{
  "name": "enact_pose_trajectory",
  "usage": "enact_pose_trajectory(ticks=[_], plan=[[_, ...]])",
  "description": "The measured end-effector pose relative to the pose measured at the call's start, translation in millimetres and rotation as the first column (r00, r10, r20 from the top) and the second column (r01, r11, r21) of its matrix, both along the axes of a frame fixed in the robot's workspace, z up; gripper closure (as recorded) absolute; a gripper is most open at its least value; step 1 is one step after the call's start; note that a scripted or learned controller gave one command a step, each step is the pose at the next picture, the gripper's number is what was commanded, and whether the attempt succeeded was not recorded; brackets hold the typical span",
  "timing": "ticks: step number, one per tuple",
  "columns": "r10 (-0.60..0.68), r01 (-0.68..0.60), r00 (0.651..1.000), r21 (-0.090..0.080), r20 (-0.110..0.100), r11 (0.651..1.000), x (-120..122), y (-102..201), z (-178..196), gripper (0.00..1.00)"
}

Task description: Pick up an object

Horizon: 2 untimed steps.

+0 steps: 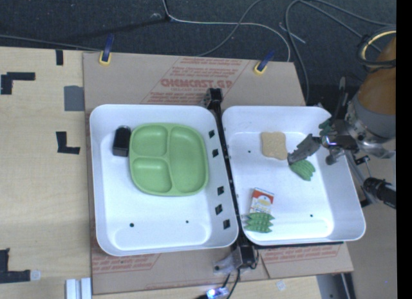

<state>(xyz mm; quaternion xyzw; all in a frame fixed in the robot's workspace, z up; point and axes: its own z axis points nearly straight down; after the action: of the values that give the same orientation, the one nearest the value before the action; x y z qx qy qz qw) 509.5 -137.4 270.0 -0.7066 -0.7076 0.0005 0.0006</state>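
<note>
- Near edge, right bin: a small orange-and-white packet above a green leafy toy.
- Mid-bin: the tool, fingers spread, hovers at a green toy, gripping nothing; a tan sponge lies beside.
- Left bin: a green divided plate, a black block.

Arm enters from the right edge of the scene, orange band uppermost, grey wrist below it. Wrist is angled down and leftward, low over the right side. Gripper points left and slightly near; one dark finger extends out to the left. Spacing of the jaws cannot be read at this angle.
</note>
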Motion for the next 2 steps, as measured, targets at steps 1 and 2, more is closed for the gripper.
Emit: enact_pose_trajectory(ticks=[1, 2], plan=[[-0.001, 0.001, 1.000, 0.000, -0.004, 1.000, -11, 2, -52, 0.00], [-0.001, 0.001, 1.000, 0.000, -0.005, 1.000, -9, -5, -99, 0.00]])
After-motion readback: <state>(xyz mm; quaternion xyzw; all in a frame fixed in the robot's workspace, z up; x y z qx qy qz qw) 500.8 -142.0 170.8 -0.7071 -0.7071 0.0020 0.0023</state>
